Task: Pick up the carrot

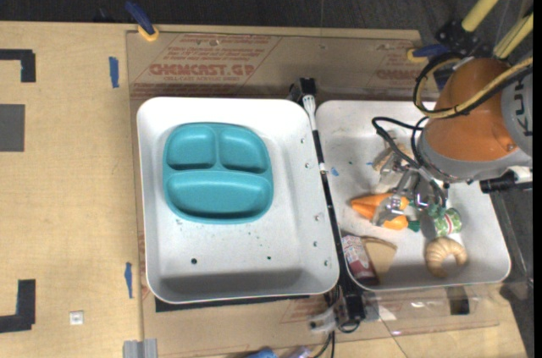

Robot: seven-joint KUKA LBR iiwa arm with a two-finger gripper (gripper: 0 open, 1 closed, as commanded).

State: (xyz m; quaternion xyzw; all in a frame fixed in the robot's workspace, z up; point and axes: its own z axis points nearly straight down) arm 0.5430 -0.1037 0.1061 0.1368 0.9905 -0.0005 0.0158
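The arm (474, 123), grey with a broad orange band, comes in from the 3 o'clock side and bends down over the right bin (495, 263). Its hand (405, 197) hangs low in the middle of that bin, directly over the carrot (373, 207). The carrot lies on the bin floor with its pointed orange end toward 9 o'clock and its thicker end tucked under the hand's metal parts. Wires and linkage crowd the spot, so whether the hand is open, closed or gripping the carrot cannot be told.

At about 4 o'clock from the carrot, close by, sits a small green and white item (442, 221), and just below that, toward 5 o'clock, a tan rounded object (444, 256) resembling a shell or a bun. At 6 o'clock from the carrot, near the bin's lower left corner, lie a tan wedge (381, 251) and a dark reddish packet (359, 258) touching each other.

The left bin (288, 263) stands just beside the right one, toward 9 o'clock, their rims meeting along a dark strip. In its upper half rests a teal divided plate (218, 170) with three compartments. Both bins rest on the pale cardboard-covered surface (68, 179), which carries black corner marks and bits of blue tape.
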